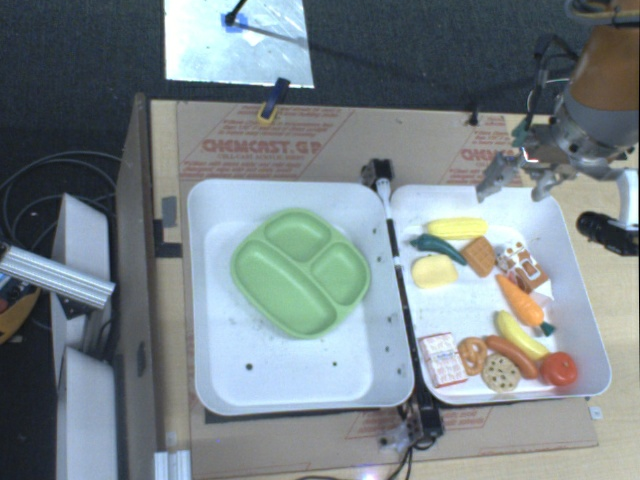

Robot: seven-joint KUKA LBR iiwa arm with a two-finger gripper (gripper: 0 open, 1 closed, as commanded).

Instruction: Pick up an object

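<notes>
Hovering: the gripper (518, 180) hangs above the far rim of the right bin (585, 298), its two fingers spread apart with nothing between them.
Step in hand: choosing and closing in on one toy; none is lifted yet, so the task looks to be at its start.
Nearest candidate: the corn cob (456, 229) lies close below the fingers, near the far end of the bin, with the green pepper (438, 247) just beside it.
Doing it well: descend straight down, line the fingers across the cob's short width, and pick a piece with free space on both sides (the crowded near end looks harder).
Right bin, middle: a yellow block (434, 271), a waffle (480, 256), a small printed box (522, 263) and a carrot (524, 301), packed closely.
Right bin, near end: a banana (520, 334), a sausage (512, 352), a tomato (560, 369), a cookie (499, 372), a pretzel (470, 351) and a red-and-white packet (440, 357).
Left bin: the left bin (220, 368) holds a green divided plate (300, 272), its three compartments bare.
Risk: fingers may nudge neighbours and close on nothing.
</notes>
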